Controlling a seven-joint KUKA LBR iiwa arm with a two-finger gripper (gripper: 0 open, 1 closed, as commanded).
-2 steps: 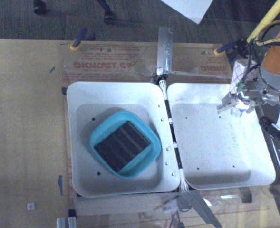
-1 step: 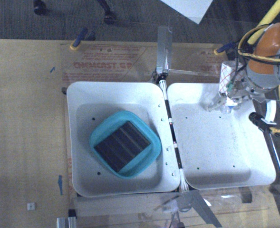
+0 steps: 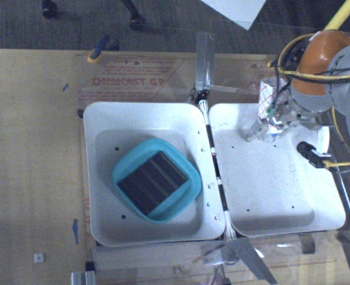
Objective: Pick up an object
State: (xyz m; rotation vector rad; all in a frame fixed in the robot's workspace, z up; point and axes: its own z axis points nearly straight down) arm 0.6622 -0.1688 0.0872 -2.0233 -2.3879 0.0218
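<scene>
Quick count first: two white bins side by side on the bench, a left bin (image 3: pixel 97 159) and a right bin (image 3: pixel 281 206); one object in total, and it sits in the left one; one arm (image 3: pixel 323 64) coming in from the right, grey with an orange band.

The object is a teal dish (image 3: pixel 186 174), squarish with rounded corners, turned so it sits like a diamond; inside it there's a dark ribbed insert (image 3: pixel 152 183), nearly black with raised ridges running across it; it lies flat on the bin floor, about in the middle, a bit toward the near side, not touching any wall as far as I can see.

The gripper (image 3: pixel 255 130) hangs over the far left corner of the right bin, well apart from the dish, with the divider between them; nothing is between its fingers; whether they're spread or closed I honestly can't tell, it's too blurry there.

Writing: there's faint reddish print on the brown board (image 3: pixel 127 79) behind the left bin; too washed out to read properly.

Also a blue and yellow clamp (image 3: pixel 97 47) on the far bench edge; a chair base (image 3: pixel 91 2) on the carpet.
</scene>
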